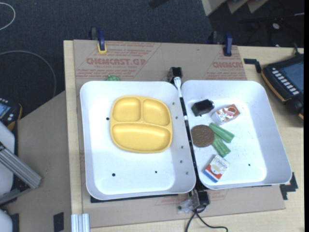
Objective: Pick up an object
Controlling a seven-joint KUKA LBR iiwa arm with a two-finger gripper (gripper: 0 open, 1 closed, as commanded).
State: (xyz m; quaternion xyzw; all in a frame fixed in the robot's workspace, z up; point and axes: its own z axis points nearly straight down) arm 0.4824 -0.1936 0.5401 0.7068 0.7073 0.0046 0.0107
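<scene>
Down at the near edge: cable [193, 216] trailing off a small fitting at the seam between the two bins, so the wiring is kept clear of the working area.
Right bin [251, 173], nearest item: small red-and-white packet [216, 168], lying flat and tilted, apart from the others, an easy one to go for, I'd say.
A touch farther in: two green pieces [222, 138], overlapping, and just to their left a round brown disc [203, 135], close against them. That's a tight cluster, tricky to take one cleanly.
Farther again: second red-and-white packet [226, 114], with a black block [202, 107] just beside it on the left.
Left bin [96, 173]: yellow divided tray [141, 123], sitting squarely in the middle with three compartments facing up, a ready drop-off spot by the look of it.
Far edge: two blue clamps [101, 40] pinning the cardboard-covered board [145, 59] so nothing shifts.
Gripper: fingers spread or pressed together, cannot tell, nothing pinched that I can see.
Task status: every candidate object is resting in the right bin, pick not yet begun.
</scene>
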